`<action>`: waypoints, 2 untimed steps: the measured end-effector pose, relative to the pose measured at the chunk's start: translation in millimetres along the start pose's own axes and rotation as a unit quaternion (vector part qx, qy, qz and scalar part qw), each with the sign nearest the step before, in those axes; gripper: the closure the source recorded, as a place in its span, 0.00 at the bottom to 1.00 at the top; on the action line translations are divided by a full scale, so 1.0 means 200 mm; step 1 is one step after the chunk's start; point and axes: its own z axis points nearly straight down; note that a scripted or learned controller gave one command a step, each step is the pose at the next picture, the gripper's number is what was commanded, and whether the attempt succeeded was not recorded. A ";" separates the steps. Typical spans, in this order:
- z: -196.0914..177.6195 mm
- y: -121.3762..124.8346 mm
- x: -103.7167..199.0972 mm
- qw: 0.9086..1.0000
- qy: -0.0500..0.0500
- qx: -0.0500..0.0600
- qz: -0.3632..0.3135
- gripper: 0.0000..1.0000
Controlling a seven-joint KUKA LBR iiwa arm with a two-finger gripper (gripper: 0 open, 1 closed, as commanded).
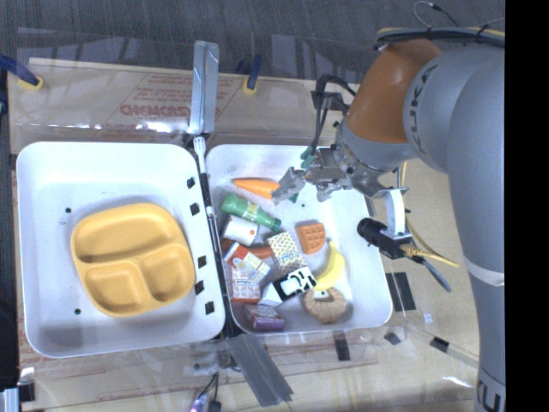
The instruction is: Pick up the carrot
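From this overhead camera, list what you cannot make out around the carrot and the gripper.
- Gripper: finger state unreadable; small and dark against the wrist.
- Carrot: its right tip meets the gripper, so contact or grasp is unclear.
- Packets in the right bin: overlapping, labels too small to read.

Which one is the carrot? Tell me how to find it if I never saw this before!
Look in the right-hand white bin, the one full of toys. Go to its far end, just left of the tool. The carrot is the plain orange pointed stick lying flat above the green bottle; nothing else there is long and orange.
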 end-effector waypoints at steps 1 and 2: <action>0.50 0.38 -0.03 0.994 0.000 0.000 -0.109 0.00; 0.45 0.39 -0.02 0.994 0.000 0.000 -0.112 1.00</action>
